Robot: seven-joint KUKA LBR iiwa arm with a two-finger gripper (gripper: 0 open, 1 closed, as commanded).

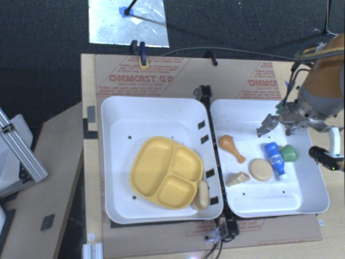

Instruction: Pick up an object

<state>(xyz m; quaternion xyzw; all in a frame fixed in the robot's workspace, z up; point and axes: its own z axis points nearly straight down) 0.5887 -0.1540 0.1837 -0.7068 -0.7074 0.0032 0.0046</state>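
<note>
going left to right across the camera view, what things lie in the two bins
yellow divided tray → beige bread piece → orange drumstick toy → pale shell-like piece → round beige disc → blue bottle → green ball

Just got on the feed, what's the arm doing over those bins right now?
The arm reaches in from the right, and its pincer hangs over the upper part of the right bin with nothing visibly between its fingers. Below it lie a blue bottle, a green piece, a round beige item, an orange drumstick-shaped toy and a small tan piece. The left bin holds a yellow divided tray with a beige item at its edge.
</note>
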